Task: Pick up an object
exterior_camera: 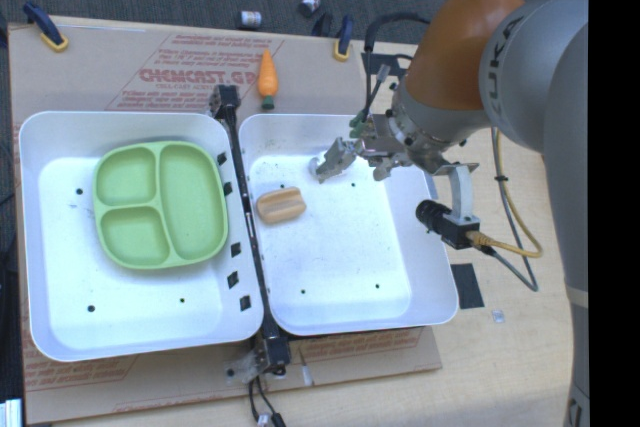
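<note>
- Arm [500, 55] comes in from the right, grey with orange band, wrist over the upper right part of the right bin [420, 300].
- Gripper [333, 162] sits over the right bin's upper middle, pointing left and slightly down in the view.
- Claw state: cannot tell whether wide or narrow, the tip is small and blurry from this angle; nothing visibly held.
- Task thing: hot dog toy [280, 205], tan bun with a brown sausage, lying flat on the right bin's floor near its left wall.
- Hot dog toy is left of and below the gripper tip in the view, near it but apart, not touching.
- Left bin [50, 315] holds a green divided plate [160, 205] with three compartments, lying flat, towards the bin's upper middle.
- Orange carrot toy [266, 75] lies outside both bins on the cardboard sheet [180, 65], just above the gap between the bins.
- Black divider strip [240, 215] with clips runs between the two bins, top to bottom.
- Blue clamps [45, 25] at the cardboard's top corners; a second one [343, 37] near the top middle.
- Two small metal bits [250, 17] and [311, 3] on the dark floor beyond the cardboard.
- Black cable fitting [445, 220] with a yellow cable [515, 245] hangs off the arm over the right bin's right rim.
</note>
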You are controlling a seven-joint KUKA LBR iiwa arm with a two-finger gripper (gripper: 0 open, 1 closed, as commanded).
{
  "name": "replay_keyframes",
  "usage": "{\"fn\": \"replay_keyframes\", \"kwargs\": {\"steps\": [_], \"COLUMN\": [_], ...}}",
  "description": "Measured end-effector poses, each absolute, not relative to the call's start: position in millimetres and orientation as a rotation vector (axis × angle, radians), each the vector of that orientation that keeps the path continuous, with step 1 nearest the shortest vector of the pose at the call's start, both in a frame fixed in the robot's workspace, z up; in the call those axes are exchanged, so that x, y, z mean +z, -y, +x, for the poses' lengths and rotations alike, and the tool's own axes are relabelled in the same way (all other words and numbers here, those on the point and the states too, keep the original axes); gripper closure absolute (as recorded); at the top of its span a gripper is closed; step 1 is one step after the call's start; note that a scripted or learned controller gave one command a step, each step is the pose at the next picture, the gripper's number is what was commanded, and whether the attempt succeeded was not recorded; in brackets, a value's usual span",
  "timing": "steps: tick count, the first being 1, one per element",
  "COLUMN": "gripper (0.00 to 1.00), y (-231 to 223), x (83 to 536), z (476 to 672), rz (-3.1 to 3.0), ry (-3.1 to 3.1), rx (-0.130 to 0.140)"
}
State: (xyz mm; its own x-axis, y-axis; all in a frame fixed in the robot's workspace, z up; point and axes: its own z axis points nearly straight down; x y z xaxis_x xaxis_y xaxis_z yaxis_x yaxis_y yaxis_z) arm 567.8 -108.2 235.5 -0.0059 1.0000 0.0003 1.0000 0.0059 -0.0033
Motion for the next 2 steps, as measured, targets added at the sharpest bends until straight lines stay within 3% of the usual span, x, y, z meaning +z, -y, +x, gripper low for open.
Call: {"fn": "replay_keyframes", "kwargs": {"steps": [1, 2], "gripper": [0.0, 0.0], "y": [108, 117], "x": [133, 90], "z": [579.6, 651.0], "rz": [-2.211, -2.203], "ry": [2.225, 2.201], "rx": [0.008, 0.028]}}
